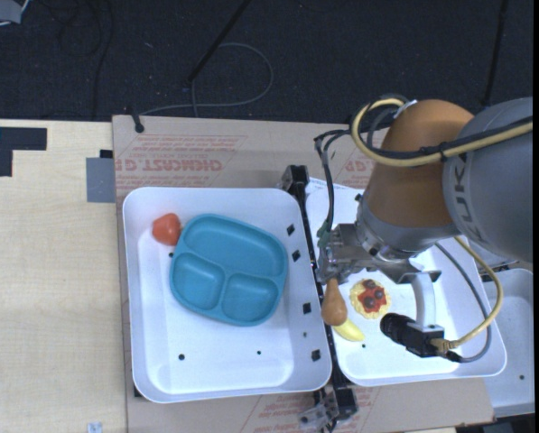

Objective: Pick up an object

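Right bin (486, 359): gripper (334, 258), finger state indiscernible, sits above crowded pear (333, 306), banana (348, 331) and tart (370, 298); descent risks nudging neighbours, yielding a miss.

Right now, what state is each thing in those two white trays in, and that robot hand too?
Blue divided plate: flat in the left bin, nothing in its compartments.
Red-orange ball: lying beside the plate's upper left edge.
Pear-shaped brown toy: lying in the right bin by the divider.
Yellow piece: lying just below it.
Small tart: flat, topping up.
Hand: above the right bin's left side; grip hidden.
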Robot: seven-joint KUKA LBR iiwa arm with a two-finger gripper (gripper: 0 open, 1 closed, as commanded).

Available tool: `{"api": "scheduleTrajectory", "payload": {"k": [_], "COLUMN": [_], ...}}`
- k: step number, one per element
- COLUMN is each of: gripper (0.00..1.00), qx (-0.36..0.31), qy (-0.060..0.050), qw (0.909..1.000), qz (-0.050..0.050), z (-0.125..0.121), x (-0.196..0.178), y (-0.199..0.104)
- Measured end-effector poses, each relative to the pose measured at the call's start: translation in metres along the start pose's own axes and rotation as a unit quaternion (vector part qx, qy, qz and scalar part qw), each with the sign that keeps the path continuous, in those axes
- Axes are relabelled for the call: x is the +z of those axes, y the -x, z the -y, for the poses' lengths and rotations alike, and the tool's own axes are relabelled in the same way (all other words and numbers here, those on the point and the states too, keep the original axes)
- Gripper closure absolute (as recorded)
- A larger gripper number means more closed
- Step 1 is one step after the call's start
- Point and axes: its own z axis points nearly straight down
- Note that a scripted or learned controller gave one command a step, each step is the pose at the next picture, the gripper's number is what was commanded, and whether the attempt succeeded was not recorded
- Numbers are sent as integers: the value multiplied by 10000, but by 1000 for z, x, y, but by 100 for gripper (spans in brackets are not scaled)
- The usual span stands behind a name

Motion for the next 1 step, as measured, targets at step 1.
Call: {"api": "scheduleTrajectory", "payload": {"k": [1], "gripper": [100], "qx": [1], "qy": [0], "qw": [10000], "qz": [4], "z": [-4], "x": [15], "y": [-45]}}
